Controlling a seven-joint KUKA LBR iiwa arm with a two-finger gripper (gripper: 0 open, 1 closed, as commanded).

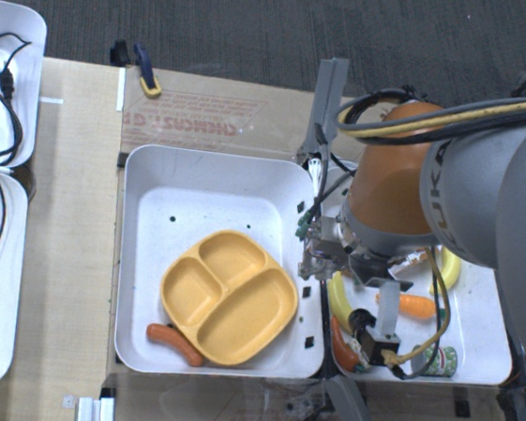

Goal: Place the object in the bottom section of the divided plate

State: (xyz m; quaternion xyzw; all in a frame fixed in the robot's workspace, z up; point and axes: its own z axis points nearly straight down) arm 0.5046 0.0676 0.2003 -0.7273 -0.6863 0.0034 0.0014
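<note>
- Plate (pixel 234 296): yellow, three sections, flat in left bin (pixel 146 239), toward the near side. Two small sections on its far-left side, one big section on its near-right side. All three bare.
- Big section faces the near edge, so I read it as the "bottom" target. A judgement, nothing marks it.
- Sausage (pixel 174 341): on the bin floor against the plate's near-left rim, not in any section. It looks to be touching the rim, maybe tucked slightly under it.
- Right bin (pixel 486 325) holds the other items: banana (pixel 340 299) along its left wall, carrot (pixel 414 306) to the right of that, can (pixel 441 360) on its side near the near-right corner, red item (pixel 343 351) near the near-left corner, partly hidden.
- Arm (pixel 408 184) reaches in from the right and covers much of the right bin's far half.
- Claw (pixel 323 259) sits low over the wall between the two bins, just beside the banana. Wide or narrow: cannot tell, the wrist hides it. Nothing seen held.
- Which object is meant: not clear. The claw is nearest the banana, so likely a pick there. A guess only.
- Task not done, target section has nothing in it.
- Next needs a firm grasp, then a short carry left over the wall to the big section.
- Risk: wall and plate rim are close, easy to clip.
- Both bins rest on the desk (pixel 72 230).
</note>
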